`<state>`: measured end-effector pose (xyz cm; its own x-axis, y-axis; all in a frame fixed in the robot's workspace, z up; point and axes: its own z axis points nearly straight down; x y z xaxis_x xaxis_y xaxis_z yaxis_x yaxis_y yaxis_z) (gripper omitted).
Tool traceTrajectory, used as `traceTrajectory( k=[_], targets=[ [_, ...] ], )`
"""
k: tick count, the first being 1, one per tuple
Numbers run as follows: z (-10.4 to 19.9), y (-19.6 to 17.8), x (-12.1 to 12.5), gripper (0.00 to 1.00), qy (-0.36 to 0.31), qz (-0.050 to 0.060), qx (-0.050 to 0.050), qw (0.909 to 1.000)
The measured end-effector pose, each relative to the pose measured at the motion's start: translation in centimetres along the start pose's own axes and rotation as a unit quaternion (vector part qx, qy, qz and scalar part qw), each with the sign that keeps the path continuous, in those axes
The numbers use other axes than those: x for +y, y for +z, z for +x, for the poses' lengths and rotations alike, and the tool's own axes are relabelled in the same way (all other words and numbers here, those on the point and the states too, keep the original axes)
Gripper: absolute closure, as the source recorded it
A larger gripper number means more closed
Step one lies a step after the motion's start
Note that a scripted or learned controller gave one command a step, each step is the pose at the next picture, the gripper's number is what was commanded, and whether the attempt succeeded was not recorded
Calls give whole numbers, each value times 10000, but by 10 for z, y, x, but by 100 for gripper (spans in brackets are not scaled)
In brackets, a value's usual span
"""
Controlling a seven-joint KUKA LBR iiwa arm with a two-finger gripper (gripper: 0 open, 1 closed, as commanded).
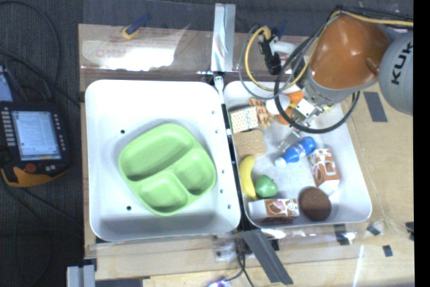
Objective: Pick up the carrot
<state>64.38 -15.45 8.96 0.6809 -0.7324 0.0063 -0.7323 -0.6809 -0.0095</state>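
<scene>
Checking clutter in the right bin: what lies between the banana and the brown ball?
In the camera view, a green lime-like fruit sits between the banana and the brown ball, touching the banana; a small carton lies just below.

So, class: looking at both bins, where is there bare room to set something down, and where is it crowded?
Left bin: bare floor rings the green plate, widest along the back and left wall. Right bin: crowded, with banana, lime, cartons, bottle and brown ball close together. A small bare patch lies between bottle, lime and ball.
</scene>
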Motion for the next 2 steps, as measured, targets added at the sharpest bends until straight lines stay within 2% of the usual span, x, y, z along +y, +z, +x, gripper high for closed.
traceTrajectory(
  k=[1,2],
  targets=[
    [-25,1,-39,0,767,-30,-11,9971],
    [-1,-55,25,0,1265,-26,-22,9920]
  ],
)
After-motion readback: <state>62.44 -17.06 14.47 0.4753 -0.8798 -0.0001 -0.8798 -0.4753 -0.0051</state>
